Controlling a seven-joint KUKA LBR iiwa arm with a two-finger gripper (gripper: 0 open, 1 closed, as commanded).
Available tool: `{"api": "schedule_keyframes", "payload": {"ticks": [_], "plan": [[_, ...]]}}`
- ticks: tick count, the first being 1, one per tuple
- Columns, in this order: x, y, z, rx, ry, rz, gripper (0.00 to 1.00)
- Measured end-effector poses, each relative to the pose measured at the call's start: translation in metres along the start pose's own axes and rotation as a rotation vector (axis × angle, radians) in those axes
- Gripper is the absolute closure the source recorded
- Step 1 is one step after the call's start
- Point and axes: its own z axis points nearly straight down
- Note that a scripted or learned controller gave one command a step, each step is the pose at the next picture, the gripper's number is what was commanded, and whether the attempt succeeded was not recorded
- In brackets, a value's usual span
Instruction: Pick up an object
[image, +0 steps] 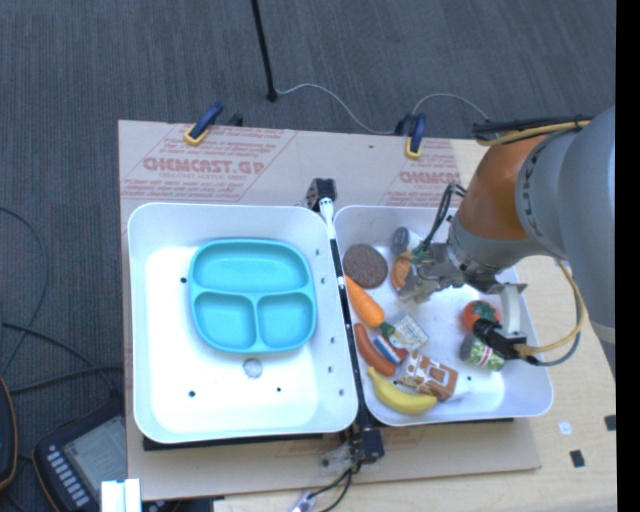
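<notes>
While the arm is being reached into the right bin (540, 400), the tool (418, 285) is being kept low; its state cannot be told. Just left of it, a brown round patty (365, 265) and a carrot (364, 302) are lying; below it, a banana (398, 394).

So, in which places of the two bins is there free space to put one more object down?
Left bin: a bare white floor strip surrounds the blue divided tray, widest below it. Right bin: crowded; carrot, banana and other toys fill its floor, with the gripper above them.
</notes>
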Motion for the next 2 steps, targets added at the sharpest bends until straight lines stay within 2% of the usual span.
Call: {"api": "schedule_keyframes", "payload": {"ticks": [1,2], "plan": [[0.0,0.0001,0.0,0.0,0.0,0.0,0.0],[0.0,0.0,-0.0095,0.0,0.0,0.0,1.0]]}}
